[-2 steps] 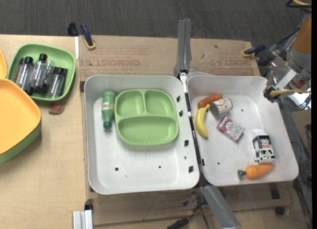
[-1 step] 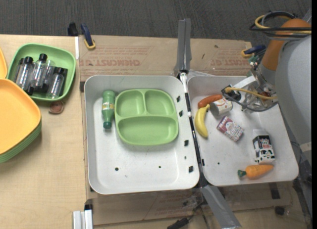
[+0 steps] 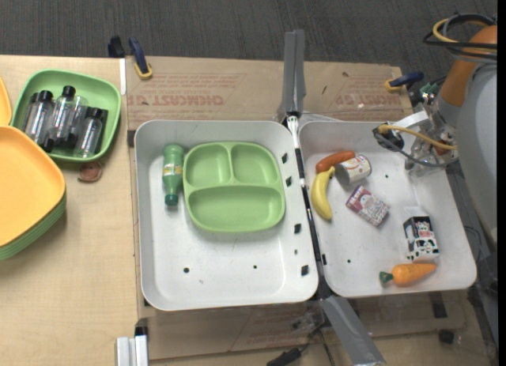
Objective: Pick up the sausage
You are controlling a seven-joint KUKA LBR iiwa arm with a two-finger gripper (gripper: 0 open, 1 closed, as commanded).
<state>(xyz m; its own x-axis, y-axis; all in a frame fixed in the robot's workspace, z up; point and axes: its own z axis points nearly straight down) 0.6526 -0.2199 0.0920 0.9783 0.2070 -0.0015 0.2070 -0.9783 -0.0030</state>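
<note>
Camera view | red-orange sausage (image 3: 335, 159) lies in right white bin (image 3: 455, 222), touching yellow banana (image 3: 321, 195) | gripper (image 3: 411, 145) at bin's far right edge, claw state cannot be told

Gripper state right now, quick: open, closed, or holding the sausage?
Gripper: cannot be told; it sits at the right bin's far right corner, apart from the sausage.

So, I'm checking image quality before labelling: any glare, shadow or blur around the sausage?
Camera view: even lighting, with no glare on the right bin; the sausage is sharp, with only a soft shadow beneath; the arm at the right edge is slightly blurred.
</note>
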